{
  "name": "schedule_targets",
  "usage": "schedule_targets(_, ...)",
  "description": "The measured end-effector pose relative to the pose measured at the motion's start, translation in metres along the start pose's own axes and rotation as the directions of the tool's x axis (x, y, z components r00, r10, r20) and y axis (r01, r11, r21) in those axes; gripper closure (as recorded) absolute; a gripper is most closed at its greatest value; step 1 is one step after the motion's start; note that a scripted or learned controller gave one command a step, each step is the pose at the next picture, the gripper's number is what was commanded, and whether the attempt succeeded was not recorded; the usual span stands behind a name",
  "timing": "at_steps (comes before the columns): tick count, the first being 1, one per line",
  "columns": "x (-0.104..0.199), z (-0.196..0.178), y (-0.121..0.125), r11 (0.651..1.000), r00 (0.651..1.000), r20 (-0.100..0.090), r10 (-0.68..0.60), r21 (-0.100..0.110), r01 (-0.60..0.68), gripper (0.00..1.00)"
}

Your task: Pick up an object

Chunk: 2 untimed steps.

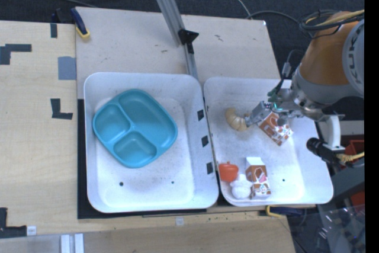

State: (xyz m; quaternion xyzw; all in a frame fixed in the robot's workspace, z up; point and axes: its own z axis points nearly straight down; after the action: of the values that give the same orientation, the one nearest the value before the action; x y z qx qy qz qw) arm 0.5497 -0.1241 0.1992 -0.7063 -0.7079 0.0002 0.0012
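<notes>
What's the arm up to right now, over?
Gripper low in right bin, between tan lump and red-and-white packet. Nothing visibly held. Orange piece and small carton sit at near edge, apart.

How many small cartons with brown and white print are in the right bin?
2. One carton lies near the front edge of the right bin, beside an orange item. The second carton is under the gripper; others may be hidden.
</notes>
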Motion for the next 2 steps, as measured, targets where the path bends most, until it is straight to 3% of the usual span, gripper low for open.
schedule_targets(1,0.12,0.012,0.012,1.0,1.0,-0.002,-0.007,0.002,0.007,0.0)
schedule_targets(2,0.197,0.036,0.084,1.0,1.0,0.017,0.01,-0.012,-0.01,0.0)
